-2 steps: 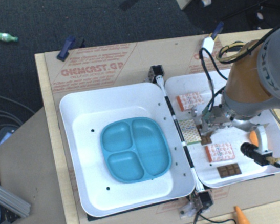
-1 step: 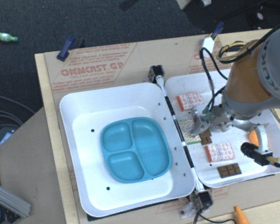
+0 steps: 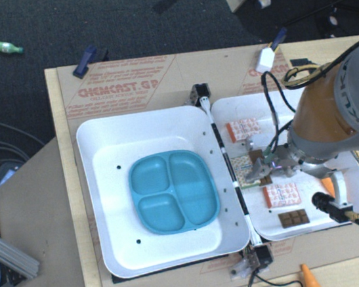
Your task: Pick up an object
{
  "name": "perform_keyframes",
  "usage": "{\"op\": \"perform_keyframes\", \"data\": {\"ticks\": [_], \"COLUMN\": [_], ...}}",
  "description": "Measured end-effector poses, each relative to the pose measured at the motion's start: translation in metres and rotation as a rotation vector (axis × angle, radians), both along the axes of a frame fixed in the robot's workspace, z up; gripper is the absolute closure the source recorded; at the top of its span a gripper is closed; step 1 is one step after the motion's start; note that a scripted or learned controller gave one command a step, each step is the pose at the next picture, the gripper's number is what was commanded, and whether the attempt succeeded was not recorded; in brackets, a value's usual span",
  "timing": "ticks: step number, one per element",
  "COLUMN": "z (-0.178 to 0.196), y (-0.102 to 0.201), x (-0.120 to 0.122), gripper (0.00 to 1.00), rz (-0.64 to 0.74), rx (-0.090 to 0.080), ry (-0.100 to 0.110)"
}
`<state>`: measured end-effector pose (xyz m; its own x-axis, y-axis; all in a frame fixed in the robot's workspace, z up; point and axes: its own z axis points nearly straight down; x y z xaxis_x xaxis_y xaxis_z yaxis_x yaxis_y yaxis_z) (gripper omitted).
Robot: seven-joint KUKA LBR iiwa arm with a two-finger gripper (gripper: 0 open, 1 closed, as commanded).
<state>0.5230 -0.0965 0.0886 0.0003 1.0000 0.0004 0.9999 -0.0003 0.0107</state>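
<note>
The gripper [image 3: 260,168] is down in the right bin [image 3: 265,227], near its left wall, and its fingers are too small and dark against the clutter to tell whether they are spread or pressed together; nothing can be made out between them. It sits over a patterned packet [image 3: 241,164] at the bin's left side, touching or just above it.

Nearest the camera in that bin lies one brown chocolate bar [image 3: 294,218]. Just behind it is one red-and-white packet [image 3: 281,193], and to the right an orange object [image 3: 328,186] shows partly beside the arm. Farther back, past the gripper, lies a second red-and-white packet [image 3: 242,129].

The left bin [image 3: 108,202] holds one blue divided plate [image 3: 173,191] with three compartments, lying flat near the middle.

Beyond the bins, one white plug [image 3: 265,61] rests on the bench [image 3: 125,84].
</note>
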Motion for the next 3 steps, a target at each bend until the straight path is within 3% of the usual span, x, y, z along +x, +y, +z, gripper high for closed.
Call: {"op": "perform_keyframes", "data": {"ticks": [1, 2, 3], "z": [-0.001, 0.009, 0.096], "y": [-0.001, 0.000, 0.078], "x": [0.014, 0.015, 0.029], "gripper": [0.00, 1.00, 1.00], "rz": [0.000, 0.000, 0.001], "rx": [0.000, 0.000, 0.001], "ry": [0.006, 0.002, 0.011]}}
